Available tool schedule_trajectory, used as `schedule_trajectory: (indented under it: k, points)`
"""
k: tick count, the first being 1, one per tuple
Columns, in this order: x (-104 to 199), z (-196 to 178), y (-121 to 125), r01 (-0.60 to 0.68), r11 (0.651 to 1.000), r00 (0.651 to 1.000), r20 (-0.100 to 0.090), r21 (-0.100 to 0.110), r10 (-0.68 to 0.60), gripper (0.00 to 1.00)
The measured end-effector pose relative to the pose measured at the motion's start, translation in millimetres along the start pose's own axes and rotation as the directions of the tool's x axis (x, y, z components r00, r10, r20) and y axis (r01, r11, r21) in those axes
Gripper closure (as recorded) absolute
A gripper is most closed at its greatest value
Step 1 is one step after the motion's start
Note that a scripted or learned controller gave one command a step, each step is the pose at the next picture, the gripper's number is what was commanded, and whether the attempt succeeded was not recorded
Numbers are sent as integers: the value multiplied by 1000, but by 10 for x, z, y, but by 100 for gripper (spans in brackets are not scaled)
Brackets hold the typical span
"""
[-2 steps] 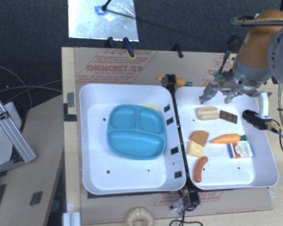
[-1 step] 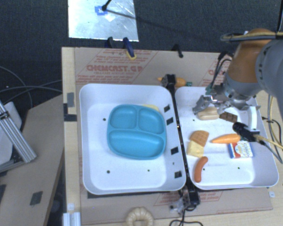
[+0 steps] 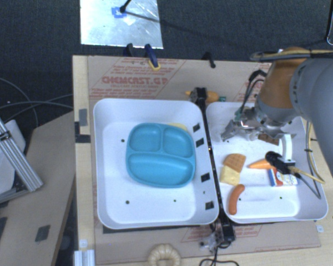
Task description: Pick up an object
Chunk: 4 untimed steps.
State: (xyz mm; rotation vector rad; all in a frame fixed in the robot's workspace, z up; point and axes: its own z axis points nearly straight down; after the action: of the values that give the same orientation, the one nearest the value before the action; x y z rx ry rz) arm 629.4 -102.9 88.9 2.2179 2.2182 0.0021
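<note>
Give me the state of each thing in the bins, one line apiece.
Blue plate: flat, right way up, in the left bin.
Cracker: lying flat in the right bin, touching the cheese wedge.
Cheese wedge: lying flat.
Sausage: lying on its side near the bin's front.
Carrot: lying on its side.
Gripper: over the right bin's far end.

Cardboard sheet: red lettering, under both bins.
Left bin: white, shallow.
Right bin: white, beside the left.
Clamp: blue-yellow, cardboard's far edge.
Foil panel: silvery, beyond the desk.
</note>
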Motion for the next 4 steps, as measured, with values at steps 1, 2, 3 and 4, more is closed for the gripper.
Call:
schedule_trajectory:
  k: [1,2,3,4]
  points:
    - [12,-106,0,0,1000,1000,-2,0,0,100]
    - [39,-756,29,4,1000,1000,-2,-4,-4,100]
    - [38,-1304,50,5,1000,1000,-2,-3,-5,100]
    - [610,-1410,-102,10,1000,1000,-5,2,-10,100]
